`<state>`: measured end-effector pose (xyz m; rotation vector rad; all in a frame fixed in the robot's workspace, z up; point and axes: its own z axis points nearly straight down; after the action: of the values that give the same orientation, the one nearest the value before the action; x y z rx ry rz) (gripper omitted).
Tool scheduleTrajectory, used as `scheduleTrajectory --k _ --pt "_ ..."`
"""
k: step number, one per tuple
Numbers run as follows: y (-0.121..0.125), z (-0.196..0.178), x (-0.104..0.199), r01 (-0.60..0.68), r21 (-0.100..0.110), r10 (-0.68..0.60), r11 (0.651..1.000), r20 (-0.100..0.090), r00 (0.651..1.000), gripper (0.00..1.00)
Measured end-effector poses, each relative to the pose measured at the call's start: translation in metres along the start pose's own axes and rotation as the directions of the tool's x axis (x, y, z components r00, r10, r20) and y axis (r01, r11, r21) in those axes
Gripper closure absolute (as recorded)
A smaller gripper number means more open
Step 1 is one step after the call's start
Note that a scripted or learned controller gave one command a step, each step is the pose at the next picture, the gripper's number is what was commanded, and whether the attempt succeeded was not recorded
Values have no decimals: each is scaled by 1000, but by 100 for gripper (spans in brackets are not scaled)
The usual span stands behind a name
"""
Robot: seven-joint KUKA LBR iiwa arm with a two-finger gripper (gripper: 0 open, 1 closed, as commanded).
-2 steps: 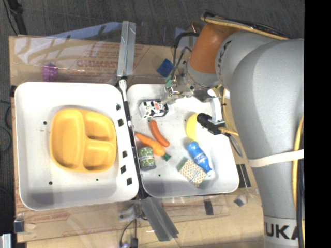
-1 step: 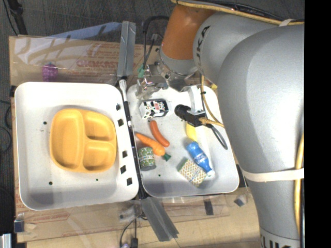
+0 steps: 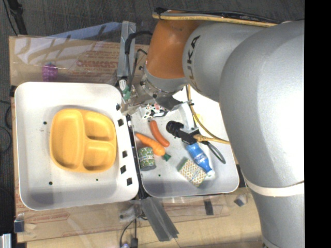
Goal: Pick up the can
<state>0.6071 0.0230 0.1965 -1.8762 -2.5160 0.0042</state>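
Gripper (image 3: 135,97) hangs over the upper left corner of the right bin (image 3: 173,187), close to the wall that this bin shares with its neighbour; whether it is apart or together cannot be told from this angle, and nothing is seen clamped in it. Behind it, the grey arm (image 3: 258,87) with its orange band fills the right side of the view and covers the right bin's upper right part. 2 shallow white bins sit side by side on the bench. The left bin (image 3: 31,105) holds 1 item, a yellow tray (image 3: 83,138) with 3 compartments, lying flat near the bin's middle. The right bin holds the smaller items. A blue bottle (image 3: 199,158) lies on its side toward the right, slanting down to the right, and a patterned pouch (image 3: 191,173) lies just beside it on the lower left. An orange carrot (image 3: 150,142) lies slantwise near the bin's left wall, below the gripper, with a red-orange sausage (image 3: 159,131) just beside it on the upper right. The can (image 3: 147,159), with a green label, sits in the right bin against the left wall, just below the carrot and well apart from the gripper; whether can and carrot touch cannot be told. A small green piece (image 3: 167,157) lies just right of the can.
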Motion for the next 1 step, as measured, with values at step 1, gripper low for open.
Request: scheduleTrajectory --k 1 --pt "-75 -10 18 228 0 -228 974 0 974 100"
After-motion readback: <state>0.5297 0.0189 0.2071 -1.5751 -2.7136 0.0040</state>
